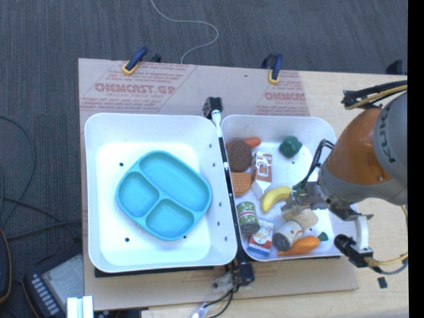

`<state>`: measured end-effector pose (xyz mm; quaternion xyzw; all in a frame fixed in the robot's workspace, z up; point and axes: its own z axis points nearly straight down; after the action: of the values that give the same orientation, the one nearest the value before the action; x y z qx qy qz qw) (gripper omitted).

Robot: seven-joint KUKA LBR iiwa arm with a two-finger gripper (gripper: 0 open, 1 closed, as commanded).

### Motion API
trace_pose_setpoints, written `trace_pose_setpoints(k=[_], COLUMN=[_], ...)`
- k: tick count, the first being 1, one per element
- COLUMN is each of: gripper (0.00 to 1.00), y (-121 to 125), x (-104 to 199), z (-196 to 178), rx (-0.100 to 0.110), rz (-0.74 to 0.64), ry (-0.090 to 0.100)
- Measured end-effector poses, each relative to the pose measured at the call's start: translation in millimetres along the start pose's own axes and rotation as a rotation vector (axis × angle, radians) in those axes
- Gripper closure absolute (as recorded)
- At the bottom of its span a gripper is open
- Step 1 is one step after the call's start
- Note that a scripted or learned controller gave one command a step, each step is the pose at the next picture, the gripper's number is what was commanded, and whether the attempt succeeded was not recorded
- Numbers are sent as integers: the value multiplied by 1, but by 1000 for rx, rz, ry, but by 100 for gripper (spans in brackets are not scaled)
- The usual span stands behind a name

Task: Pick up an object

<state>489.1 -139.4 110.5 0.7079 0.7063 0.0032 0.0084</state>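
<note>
Bright even light, soft shadows, white bins [99,177] slightly glaring, mild blur

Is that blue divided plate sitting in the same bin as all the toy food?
No, the blue plate lies alone in the left bin, while the toy food, such as the banana, fills the right bin.

Both shallow white bins [159,126] look like smooth, slightly glossy moulded plastic. The light-blue three-part plate [163,195] in the left bin has the same smooth plastic sheen. Under the bins, the tan printed board [119,88] appears matt, like cardboard or paper-faced sheet. The dark grey floor [66,18] shows a ribbed, carpet-like weave. In the right bin, the yellow toy banana [275,197] and orange toy carrot [300,245] look like smooth plastic, and the small green-labelled can [247,216] seems to carry a paper label, though it is too small to be sure. The arm's orange band [361,156] is glossy.
</note>
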Motion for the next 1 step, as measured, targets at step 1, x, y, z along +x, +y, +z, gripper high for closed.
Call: trace_pose_setpoints(k=[1], gripper=[0], y=[0], x=[0], z=[0], rx=[0], rz=[0], ry=[0])
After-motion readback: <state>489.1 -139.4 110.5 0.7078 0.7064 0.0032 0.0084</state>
